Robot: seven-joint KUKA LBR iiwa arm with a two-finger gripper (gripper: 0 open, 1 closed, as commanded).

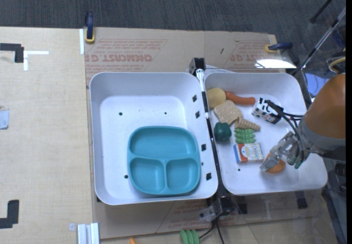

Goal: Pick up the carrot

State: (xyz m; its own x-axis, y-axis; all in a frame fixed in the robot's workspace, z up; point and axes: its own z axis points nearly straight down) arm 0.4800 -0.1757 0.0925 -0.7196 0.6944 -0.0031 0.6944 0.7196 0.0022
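Carrot (241, 98) likely light, stiff, smooth plastic; pinch across mid-body. Lies top of right bin (311, 174). End effector (281, 156) well apart; grip state unclear.

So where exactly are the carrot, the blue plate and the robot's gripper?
carrot (241, 98): camera view, middle of its orange body, top of the right bin.
blue plate (163, 139): camera view, its large upper compartment, in the left bin.
gripper (279, 159): camera view, between its fingertips, low in the right bin.

Both white bins (104, 144) look like smooth, faintly glossy plastic. In the left bin, the teal divided plate (163, 159) is matt plastic. Under the bins, the brown cardboard (165, 53) looks dull and papery.
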